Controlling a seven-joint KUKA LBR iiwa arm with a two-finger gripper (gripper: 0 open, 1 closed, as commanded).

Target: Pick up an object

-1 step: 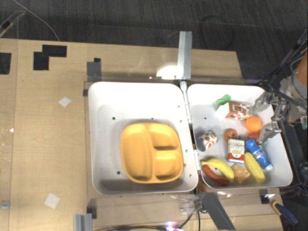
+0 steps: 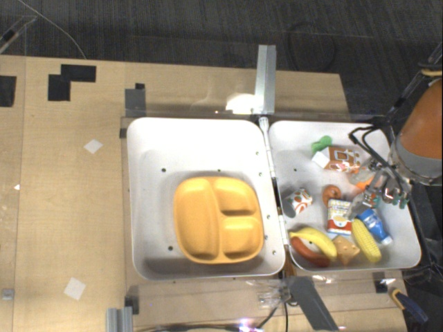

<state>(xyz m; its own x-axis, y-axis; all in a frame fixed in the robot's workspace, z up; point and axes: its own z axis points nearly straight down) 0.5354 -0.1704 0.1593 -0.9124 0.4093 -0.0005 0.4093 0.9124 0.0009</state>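
End effector (image 2: 379,189) hangs low over the right bin (image 2: 297,135), near its right wall; can't tell how far open it is, or whether it grips anything. Blue bottle (image 2: 372,225) and corn cob (image 2: 365,240) just below it, small carton (image 2: 338,216) to its left. Yellow tray (image 2: 217,218) far left, in the left bin (image 2: 152,158).

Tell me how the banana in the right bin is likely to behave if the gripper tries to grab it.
The banana looks smooth and glossy, probably a plastic toy, so it may be light and slip between fingers. Its curved, rounded shape could let it rock or roll when nudged. It lies against a red item and near the corn cob, so a push would likely shift those neighbours too.
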